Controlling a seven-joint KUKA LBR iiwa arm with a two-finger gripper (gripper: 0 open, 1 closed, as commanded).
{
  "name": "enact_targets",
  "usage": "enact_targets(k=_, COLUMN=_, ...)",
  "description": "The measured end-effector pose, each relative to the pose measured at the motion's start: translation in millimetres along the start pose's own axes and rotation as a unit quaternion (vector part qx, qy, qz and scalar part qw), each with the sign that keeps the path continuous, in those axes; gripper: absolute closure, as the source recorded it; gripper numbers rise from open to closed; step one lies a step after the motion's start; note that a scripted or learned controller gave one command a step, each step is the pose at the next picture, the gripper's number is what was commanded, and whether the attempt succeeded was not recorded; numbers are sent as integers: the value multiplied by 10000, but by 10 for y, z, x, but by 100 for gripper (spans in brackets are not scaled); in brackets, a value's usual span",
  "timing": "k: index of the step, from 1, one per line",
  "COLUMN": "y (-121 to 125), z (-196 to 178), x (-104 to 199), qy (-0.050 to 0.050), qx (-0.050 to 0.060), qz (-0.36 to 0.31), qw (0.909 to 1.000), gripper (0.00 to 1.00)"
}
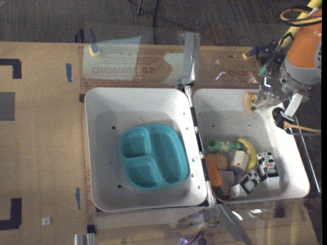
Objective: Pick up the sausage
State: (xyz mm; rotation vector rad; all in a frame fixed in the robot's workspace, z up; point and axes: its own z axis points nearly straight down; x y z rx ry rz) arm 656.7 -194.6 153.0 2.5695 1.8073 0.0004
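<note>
camera view: the orange-brown cylindrical sausage (215,177) lies ungrasped in the right white bin (286,137) (pickup not yet done); end effector (263,97) state unclear.

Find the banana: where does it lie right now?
The banana lies in the right bin, among the pile of toys near its front, just right of a green toy and left of the black-and-white blocks.

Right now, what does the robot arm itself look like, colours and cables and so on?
The arm enters at the right: a broad orange band over a grey wrist section, with yellow and dark cables looping above it and another yellow cable running off below. The gripper end is pale metal and black, blurred in detail.
</note>
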Motion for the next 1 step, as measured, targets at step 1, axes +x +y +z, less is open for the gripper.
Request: enact_targets(k=1, y=-391, z=623, x=614, qy=2, qx=-46, qz=-1351, qw=9908, gripper=100)
